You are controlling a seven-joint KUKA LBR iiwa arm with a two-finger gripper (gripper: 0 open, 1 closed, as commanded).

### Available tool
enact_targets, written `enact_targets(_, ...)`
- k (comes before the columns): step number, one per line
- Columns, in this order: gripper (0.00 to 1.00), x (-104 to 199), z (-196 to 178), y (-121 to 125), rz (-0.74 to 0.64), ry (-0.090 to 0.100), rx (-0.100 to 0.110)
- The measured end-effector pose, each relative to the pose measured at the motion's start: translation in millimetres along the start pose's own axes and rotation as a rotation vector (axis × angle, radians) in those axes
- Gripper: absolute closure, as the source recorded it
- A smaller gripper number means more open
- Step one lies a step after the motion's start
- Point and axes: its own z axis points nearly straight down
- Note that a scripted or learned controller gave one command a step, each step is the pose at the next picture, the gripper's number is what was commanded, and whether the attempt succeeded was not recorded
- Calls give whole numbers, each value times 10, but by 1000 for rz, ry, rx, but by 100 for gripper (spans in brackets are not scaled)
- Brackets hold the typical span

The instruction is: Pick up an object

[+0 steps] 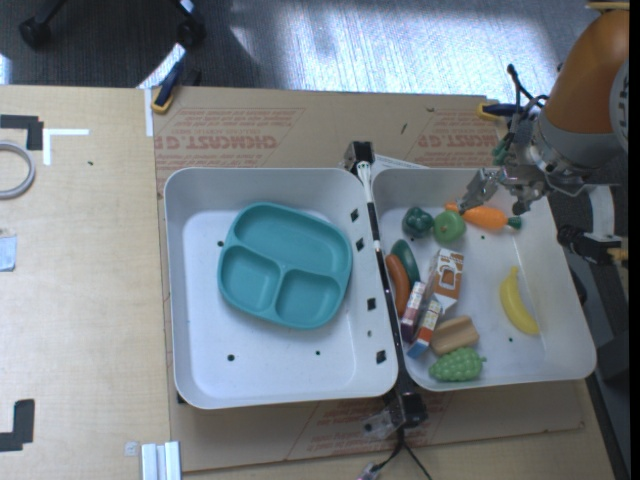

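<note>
- Green grapes [457,365] sit by the right bin's [560,353] near edge.
- The banana [518,303] has bare floor around it.
- The carrot [486,218] lies near the far edge.
- The gripper [503,190] hangs spread just above the carrot, holding nothing.

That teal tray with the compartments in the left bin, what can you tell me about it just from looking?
The teal tray is a rounded-corner divided plate, seemingly smooth plastic, with three hollows: one long one along its far side and two smaller ones along its near side. It holds nothing. It lies flat, right side up and turned slightly askew, on the floor of the left white bin, towards the wall shared with the right bin. Nothing touches it but the bin floor.
</note>
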Motion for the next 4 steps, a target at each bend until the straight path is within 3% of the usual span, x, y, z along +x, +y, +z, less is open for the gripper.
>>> enact_targets(1, 0, 216, 816, -680, 2, 3, -3)
enact_targets(2, 0, 450, 1032, -252, 2, -2, -10)
enact_targets(3, 100, 445, 915, -234, 5, -2, -16)
enact_targets(4, 100, 783, 70, -769, 0, 0, -1)
